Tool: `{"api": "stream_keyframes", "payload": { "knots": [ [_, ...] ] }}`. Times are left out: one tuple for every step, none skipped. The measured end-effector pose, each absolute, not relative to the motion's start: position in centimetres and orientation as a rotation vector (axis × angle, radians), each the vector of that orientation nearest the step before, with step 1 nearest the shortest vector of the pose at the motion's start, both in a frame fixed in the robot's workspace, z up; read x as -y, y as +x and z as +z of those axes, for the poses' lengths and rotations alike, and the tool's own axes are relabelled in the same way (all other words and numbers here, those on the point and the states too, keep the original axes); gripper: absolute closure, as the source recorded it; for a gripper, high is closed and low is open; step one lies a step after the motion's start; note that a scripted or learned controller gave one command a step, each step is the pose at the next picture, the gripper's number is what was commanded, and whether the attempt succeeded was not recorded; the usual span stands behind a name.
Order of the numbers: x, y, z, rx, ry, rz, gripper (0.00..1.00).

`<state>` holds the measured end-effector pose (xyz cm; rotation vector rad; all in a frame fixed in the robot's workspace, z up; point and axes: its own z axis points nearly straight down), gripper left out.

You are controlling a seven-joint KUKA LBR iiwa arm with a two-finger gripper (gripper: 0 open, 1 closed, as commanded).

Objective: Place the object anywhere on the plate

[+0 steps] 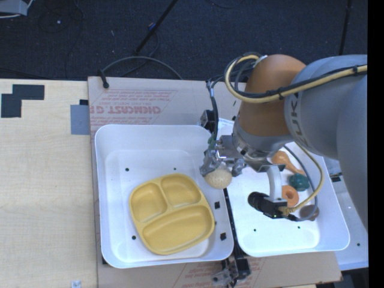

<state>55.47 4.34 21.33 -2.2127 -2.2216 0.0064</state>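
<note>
A yellow divided plate lies in the left white bin, toward its front right. My gripper hangs over the divide between the two bins, just past the plate's far right corner. It is shut on a pale beige rounded object, which shows between and below the fingers. The object sits level with the left bin's right wall, beside the plate rather than over it.
The right bin holds an orange spoon-like piece, a teal object, an orange cup-like piece and a grey loop. The big arm covers that bin's far half. Cardboard lies under both bins.
</note>
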Motion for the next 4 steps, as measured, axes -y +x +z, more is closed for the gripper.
{"api": "stream_keyframes", "payload": {
  "knots": [
    [-8.3,53.8,21.3,2.222,-2.213,0.006,1.00],
    [-13.3,51.0,22.7,2.224,-2.211,0.006,1.00],
    [-18.6,49.0,23.6,2.227,-2.211,0.003,1.00],
    [-18.4,49.1,23.6,2.222,-2.218,0.005,0.00]
  ]
}}
